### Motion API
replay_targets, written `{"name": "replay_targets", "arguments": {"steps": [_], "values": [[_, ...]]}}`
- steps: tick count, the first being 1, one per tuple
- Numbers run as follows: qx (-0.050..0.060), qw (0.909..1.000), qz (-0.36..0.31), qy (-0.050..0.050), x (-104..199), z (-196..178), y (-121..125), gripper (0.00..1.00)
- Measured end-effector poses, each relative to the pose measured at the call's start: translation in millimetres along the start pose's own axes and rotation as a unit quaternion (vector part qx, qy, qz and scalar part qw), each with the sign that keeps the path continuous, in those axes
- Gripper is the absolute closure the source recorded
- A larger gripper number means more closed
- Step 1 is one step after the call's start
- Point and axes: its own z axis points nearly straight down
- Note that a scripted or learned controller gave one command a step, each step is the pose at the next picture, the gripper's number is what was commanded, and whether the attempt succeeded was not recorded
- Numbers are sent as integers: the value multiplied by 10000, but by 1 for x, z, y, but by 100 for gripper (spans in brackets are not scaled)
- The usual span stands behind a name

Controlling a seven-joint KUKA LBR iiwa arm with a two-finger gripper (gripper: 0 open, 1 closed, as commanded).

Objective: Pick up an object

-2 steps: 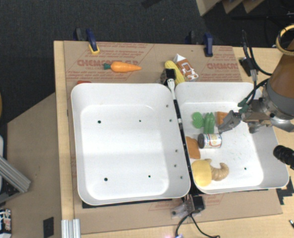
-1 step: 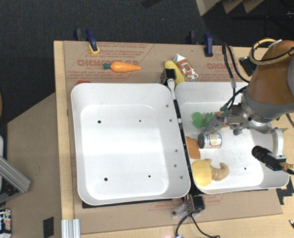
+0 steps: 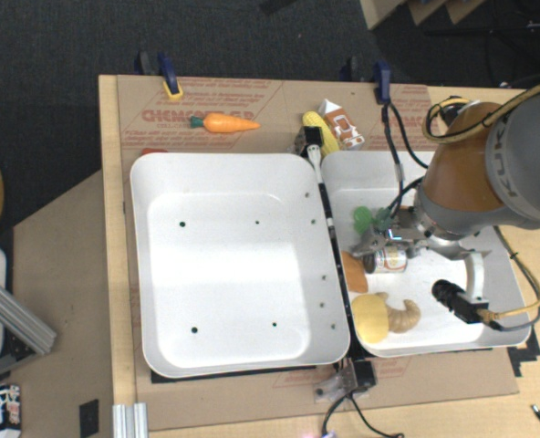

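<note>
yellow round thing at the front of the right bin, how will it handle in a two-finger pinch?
The yellow round thing looks smooth and rounded, so it may slip or roll from the fingers. It lies against the bin wall and a tan piece, so finger access is probably tight.

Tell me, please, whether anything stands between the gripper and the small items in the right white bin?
Nothing visible does. The gripper is already low in the right white bin, among the items: a green piece beside it, an orange piece, a pale yellow round item and a tan knobbly item nearer the camera.
</note>
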Motion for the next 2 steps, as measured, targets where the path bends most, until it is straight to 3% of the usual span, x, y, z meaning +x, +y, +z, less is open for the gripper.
{"name": "replay_targets", "arguments": {"steps": [1, 2], "values": [[-31, 10000, 6, -6, -1, -14, 1, 100], [-68, 10000, -45, 11, 65, -102, 38, 100]]}}
